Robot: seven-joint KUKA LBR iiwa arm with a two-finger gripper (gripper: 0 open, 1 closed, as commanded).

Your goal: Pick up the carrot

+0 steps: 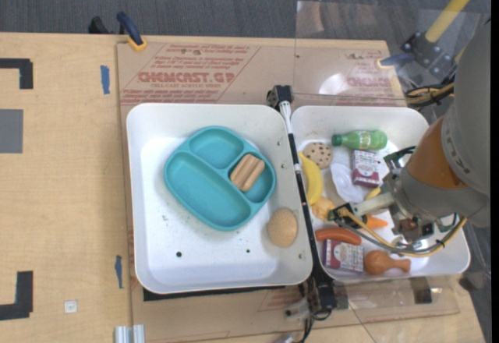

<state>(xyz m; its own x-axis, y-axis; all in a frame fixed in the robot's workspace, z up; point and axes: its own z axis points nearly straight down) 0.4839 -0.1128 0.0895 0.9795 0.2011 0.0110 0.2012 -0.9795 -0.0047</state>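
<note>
- The claw [396, 218] hangs low in the right bin [310, 125], toward its front right corner. The arm hides it, so its opening and any hold cannot be told.
- The carrot [376, 221], apparently the orange sliver, lies just beside the claw.
- The step looks like the grasp. Next it likely needs a firm close, then a straight lift.

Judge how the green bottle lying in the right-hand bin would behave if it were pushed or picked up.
The green bottle lies on its side, so it would probably roll if nudged across its length. It looks like smooth plastic, so it is likely stiff, light and somewhat slippery to grip.
</note>
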